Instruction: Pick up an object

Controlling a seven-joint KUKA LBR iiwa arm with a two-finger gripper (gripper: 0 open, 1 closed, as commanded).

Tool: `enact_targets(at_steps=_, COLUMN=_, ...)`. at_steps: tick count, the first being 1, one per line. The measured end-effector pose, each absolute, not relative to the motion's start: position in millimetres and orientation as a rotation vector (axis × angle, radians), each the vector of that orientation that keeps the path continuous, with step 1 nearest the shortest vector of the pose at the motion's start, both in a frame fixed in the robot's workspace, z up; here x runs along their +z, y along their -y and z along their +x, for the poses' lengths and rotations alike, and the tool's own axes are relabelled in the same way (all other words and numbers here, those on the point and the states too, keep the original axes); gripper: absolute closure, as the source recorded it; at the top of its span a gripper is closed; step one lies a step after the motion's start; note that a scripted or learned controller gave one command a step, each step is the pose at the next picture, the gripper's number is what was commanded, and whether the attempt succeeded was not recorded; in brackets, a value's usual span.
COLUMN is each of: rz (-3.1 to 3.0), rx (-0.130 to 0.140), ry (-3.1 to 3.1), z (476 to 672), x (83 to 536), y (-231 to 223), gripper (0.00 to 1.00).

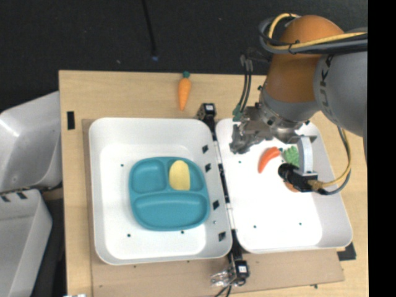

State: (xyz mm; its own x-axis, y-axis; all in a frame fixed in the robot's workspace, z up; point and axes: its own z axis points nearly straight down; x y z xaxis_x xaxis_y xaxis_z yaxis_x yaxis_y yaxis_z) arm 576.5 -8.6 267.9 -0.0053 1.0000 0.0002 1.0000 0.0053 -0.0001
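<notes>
Gripper (242, 142) sits low over the right bin (278, 228), at its upper left; jaws' state cannot be determined. An orange chili pepper (268, 158) lies just beside it. In the left bin (105, 228), a blue tray (167, 209) carries a yellow object (179, 176). A toy carrot (184, 91) rests on the counter (124, 91).

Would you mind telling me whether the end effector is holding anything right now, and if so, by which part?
It cannot be told. The end effector hangs over the right bin, beside a small orange chili, which lies apart from it on the bin floor.
</notes>
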Motion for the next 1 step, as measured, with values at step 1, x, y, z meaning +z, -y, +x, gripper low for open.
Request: enact_targets(at_steps=1, rz=-2.213, rx=0.002, ry=2.227, z=556.8, x=255.1, y=-41.8, gripper=1.00)
